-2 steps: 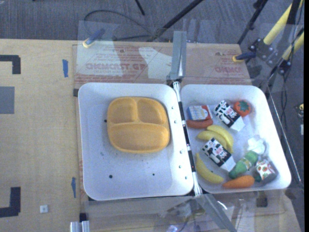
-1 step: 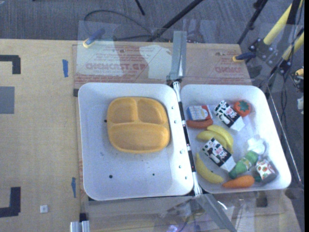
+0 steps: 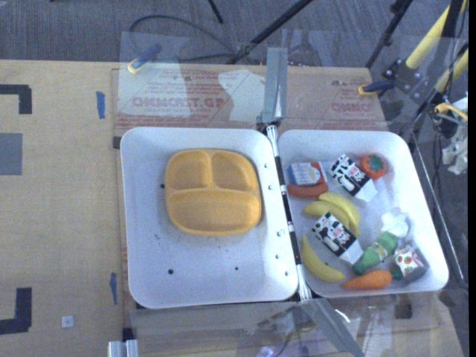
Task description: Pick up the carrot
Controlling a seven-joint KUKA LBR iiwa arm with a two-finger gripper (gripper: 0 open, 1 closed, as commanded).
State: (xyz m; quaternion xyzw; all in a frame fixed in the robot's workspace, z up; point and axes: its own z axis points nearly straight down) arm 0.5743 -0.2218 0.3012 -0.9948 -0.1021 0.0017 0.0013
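From where I'm standing over the bench, two white bins are sitting side by side. The left bin (image 3: 141, 274) is holding a yellow divided tray (image 3: 213, 192), lying flat toward its far half. The right bin (image 3: 425, 222) is crowded with toy food. The carrot (image 3: 367, 280) is lying along that bin's near edge, just beside a green bottle (image 3: 379, 247) and a small carton (image 3: 408, 262). Two bananas (image 3: 336, 208) are lying near the bin's middle and left side, with two cow-patterned milk cartons (image 3: 333, 233) between and behind them. A tomato (image 3: 374, 165) is resting at the far right corner.
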